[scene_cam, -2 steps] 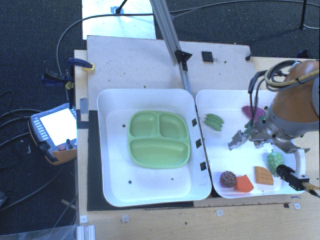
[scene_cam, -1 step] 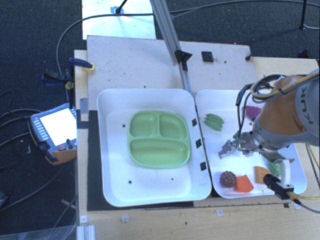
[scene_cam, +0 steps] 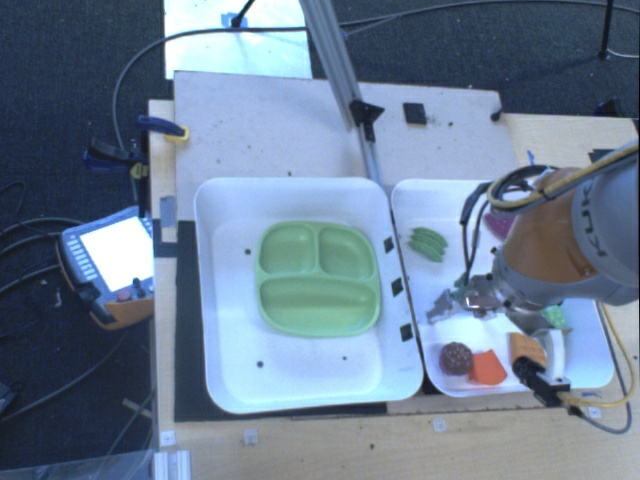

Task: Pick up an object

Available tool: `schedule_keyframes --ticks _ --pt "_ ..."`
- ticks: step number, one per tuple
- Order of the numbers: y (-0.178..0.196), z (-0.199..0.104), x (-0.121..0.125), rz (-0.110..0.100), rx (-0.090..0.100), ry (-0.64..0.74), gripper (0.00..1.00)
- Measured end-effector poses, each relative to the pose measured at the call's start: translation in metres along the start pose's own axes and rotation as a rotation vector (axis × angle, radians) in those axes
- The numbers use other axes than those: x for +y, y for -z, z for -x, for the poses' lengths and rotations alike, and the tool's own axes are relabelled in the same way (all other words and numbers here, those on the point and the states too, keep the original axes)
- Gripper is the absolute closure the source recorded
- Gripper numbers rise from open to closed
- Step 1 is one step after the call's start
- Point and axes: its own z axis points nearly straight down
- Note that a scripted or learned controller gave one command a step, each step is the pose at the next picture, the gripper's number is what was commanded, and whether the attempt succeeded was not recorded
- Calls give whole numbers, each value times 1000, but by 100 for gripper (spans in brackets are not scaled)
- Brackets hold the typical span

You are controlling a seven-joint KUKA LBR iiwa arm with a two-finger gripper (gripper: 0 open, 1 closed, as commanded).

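Grey arm (scene_cam: 580, 238) overhangs right bin (scene_cam: 420, 363) on pale bench (scene_cam: 270, 118).

Glossy white plastic bins (scene_cam: 300, 388) hold a smooth matt green tray (scene_cam: 318, 276) (plastic, seemingly).

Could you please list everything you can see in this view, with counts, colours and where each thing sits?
White bins: two, side by side on the bench.
Divided plate: one, light green, three compartments, in the left bin.
Pea pod: one, green, upper part of the right bin.
Round brown item: one, dark brown, near the right bin's front edge.
Orange piece: one, orange, just right of the brown item.
Pink item: one, partly hidden behind the arm, upper right bin.
Handheld control unit: one, grey and orange with a lit screen, on the floor at left.
Arm: one, grey with orange band, over the right bin.
Gripper: one, above the right bin's middle.
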Motion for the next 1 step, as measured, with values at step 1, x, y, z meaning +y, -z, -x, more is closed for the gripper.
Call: schedule_keyframes --ticks 1 --pt "13 0 3 9 -2 1 100"
